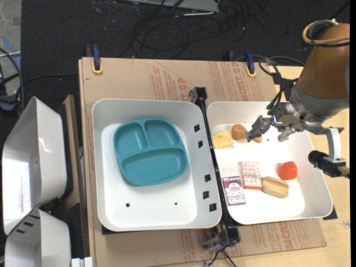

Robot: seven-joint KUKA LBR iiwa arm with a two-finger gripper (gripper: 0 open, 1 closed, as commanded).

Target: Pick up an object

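Gripper [260, 131] hangs low over the back of the right bin [317, 204], with dark fingers splayed somewhat apart and nothing between them, though the slanted view makes the exact gap hard to judge. Just beside its tip sits a small orange ball [238, 131], and next to that a pale yellow wedge [223, 140] near the divider between the bins. Toward the front of the same bin lie a pink-and-white box [251, 174], a second small box [233, 190] touching or nearly touching it, a tan roll [275, 187] and a red piece [287, 170] just behind the roll. The left bin [105, 204] holds a teal tray [150, 151].

Nothing is picked up yet. The ball looks like the nearest target, and it will likely roll if nudged from one side, so the fingers should straddle it squarely, one on each side, before closing. Descending straight down rather than sweeping in sideways would keep it from skidding into the wedge. The wedge, being flat-sided and still, may prove the easier grasp if the ball slips away. Lifting should wait until the fingers have clearly closed on something.
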